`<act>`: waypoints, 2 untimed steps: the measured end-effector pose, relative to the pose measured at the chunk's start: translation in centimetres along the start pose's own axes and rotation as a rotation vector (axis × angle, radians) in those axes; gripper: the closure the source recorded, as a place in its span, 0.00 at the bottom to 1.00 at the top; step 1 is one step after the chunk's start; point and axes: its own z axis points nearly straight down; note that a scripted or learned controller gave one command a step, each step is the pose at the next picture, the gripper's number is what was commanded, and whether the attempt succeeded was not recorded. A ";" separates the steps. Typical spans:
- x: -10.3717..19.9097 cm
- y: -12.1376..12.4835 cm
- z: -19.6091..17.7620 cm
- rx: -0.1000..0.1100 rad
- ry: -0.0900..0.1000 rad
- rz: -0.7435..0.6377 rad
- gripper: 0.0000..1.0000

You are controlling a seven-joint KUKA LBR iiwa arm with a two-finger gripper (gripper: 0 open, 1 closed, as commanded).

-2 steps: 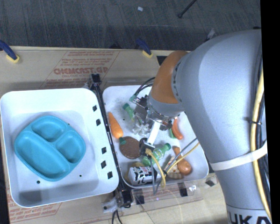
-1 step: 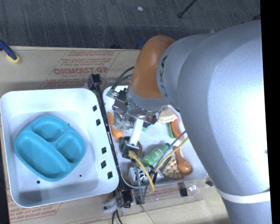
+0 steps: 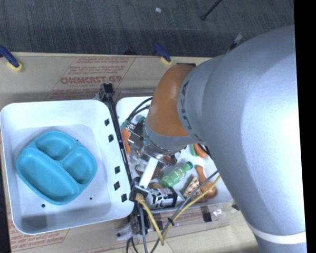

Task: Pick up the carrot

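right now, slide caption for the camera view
Arm over the cluttered right bin; blue divided tray in the left bin.

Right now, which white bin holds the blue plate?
The bin on the view's left; the blue plate lies in it, while the other bin holds small clutter.

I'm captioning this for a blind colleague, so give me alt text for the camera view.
A grey robot arm with an orange band reaches from the right over the right white bin, covering much of its clutter, which includes a green bottle and an orange carrot-like piece. The left white bin holds a blue divided plate.
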 end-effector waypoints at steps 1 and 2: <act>0.9 -0.6 -3.0 -0.011 0.001 -0.539 1.00; -1.0 3.6 -5.7 -0.011 -0.001 -0.820 1.00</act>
